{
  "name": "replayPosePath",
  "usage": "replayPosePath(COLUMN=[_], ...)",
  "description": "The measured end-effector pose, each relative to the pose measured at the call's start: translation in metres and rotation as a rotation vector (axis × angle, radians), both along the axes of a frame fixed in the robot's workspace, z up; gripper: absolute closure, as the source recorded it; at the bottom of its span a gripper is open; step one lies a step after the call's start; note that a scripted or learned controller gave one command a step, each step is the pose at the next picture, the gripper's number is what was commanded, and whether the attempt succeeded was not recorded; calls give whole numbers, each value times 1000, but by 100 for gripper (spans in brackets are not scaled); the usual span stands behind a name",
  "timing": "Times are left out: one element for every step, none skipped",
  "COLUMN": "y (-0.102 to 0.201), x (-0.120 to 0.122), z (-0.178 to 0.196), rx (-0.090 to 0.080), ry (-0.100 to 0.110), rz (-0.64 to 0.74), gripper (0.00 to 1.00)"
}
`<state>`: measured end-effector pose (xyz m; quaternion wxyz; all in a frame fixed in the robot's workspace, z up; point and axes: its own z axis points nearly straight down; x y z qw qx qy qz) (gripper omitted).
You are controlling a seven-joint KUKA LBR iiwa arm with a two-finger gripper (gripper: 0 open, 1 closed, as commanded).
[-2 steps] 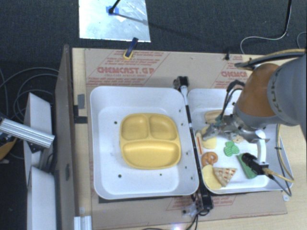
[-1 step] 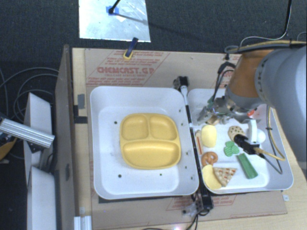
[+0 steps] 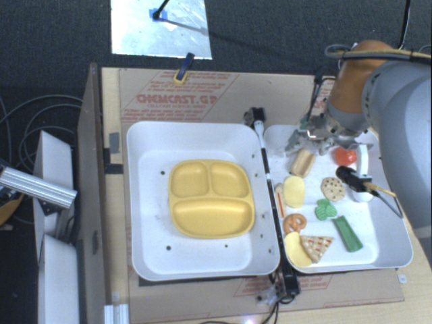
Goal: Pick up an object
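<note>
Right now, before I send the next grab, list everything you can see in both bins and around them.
Bins: two, white, side by side.
Divided plate: one, yellow, left bin.
Bread roll: one, tan, right bin, below the gripper.
Tomato: one, red, right bin.
Cookie: one, tan.
Pretzel: one, brown.
Pizza slice: one, near front edge.
Green stick: one.
Arm: grey, orange band.
Gripper: over right bin's far end.
</note>
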<state>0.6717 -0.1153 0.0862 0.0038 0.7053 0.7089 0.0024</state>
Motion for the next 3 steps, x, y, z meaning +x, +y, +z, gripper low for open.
replayPosePath(y=[21,22,19], x=[-2,-10,-2], z=[-1,-2,-1], rx=[2,1,2], ry=[6,7,5], rz=[2,-3,1], gripper=[0,0,0])
